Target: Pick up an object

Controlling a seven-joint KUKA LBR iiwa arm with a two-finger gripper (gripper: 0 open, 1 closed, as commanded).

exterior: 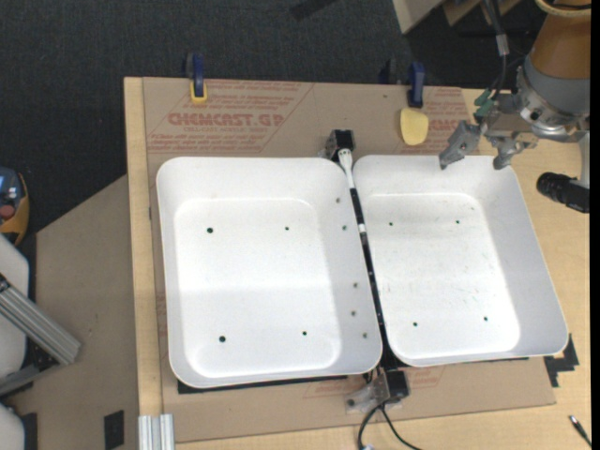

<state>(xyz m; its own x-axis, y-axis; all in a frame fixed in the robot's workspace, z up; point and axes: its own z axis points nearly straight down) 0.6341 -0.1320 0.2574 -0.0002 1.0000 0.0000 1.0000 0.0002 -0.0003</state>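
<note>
Lying on bench just left of pincer (pixel 476 156), w/ fingers apart: yellow object (pixel 413 126).

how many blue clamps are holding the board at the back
2. One blue clamp sits on the board's far edge above the left bin; the other sits on the same edge above the right bin, just behind a small yellow object.
</note>
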